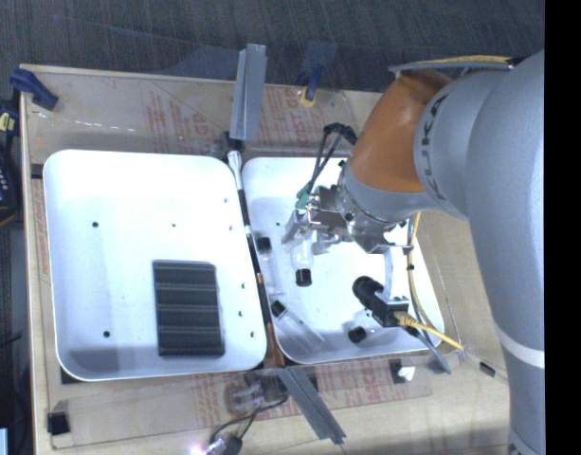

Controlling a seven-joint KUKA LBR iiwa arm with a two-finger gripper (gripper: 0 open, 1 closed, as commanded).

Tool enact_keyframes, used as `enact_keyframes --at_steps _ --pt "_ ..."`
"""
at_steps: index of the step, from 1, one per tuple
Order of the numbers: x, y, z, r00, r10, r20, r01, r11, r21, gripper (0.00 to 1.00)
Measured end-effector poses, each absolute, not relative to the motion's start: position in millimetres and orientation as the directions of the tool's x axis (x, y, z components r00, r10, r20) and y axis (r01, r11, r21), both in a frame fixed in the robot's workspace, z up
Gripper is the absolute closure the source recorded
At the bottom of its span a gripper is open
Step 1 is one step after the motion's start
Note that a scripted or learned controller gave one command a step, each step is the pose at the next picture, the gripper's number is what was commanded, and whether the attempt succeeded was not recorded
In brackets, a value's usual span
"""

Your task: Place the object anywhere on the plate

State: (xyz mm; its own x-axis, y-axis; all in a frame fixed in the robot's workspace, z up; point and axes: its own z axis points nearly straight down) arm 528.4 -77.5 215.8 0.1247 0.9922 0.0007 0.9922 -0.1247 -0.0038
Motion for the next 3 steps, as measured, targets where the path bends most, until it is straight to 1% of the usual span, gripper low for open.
enact_keyframes --at_steps 1,2,3 --pt "475.3 -23 190 -0.006 1.0 -0.001 1.0 0.006 -0.008 1.0" --pt "475.5 64 208 0.228 0.974 -0.001 0.974 -0.228 -0.005 1.0" --pt "479.0 128 217 0.708 0.707 -0.004 0.707 -0.708 -0.005 1.0"
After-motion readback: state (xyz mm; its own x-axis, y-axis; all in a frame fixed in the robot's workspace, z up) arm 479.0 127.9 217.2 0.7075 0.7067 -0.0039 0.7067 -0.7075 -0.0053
